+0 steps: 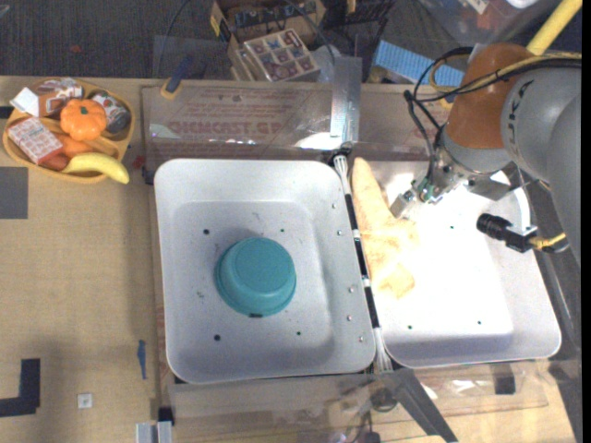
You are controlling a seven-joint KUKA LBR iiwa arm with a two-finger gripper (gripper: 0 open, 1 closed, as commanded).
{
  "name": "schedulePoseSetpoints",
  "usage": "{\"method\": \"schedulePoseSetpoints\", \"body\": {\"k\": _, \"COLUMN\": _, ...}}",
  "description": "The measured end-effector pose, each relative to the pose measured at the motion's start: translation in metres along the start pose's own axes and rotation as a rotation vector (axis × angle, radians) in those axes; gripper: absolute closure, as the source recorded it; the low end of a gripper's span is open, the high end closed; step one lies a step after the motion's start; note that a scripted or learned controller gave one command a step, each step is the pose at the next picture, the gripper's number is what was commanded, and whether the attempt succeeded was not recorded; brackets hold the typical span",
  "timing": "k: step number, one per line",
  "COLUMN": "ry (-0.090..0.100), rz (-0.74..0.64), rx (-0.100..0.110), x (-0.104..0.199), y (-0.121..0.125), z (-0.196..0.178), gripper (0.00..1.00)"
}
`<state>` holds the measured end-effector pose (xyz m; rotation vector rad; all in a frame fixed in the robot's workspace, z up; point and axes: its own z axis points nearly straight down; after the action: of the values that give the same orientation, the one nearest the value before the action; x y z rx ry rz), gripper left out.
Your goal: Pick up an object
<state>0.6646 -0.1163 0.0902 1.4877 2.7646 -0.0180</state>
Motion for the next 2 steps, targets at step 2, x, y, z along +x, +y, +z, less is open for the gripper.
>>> {"method": "schedulePoseSetpoints", "body": {"k": 2, "ry": 0.008, "rz": 0.06, "rx": -0.004, "x": 0.009, "y": 0.008, "z": -0.001, "gripper": 0.0}}
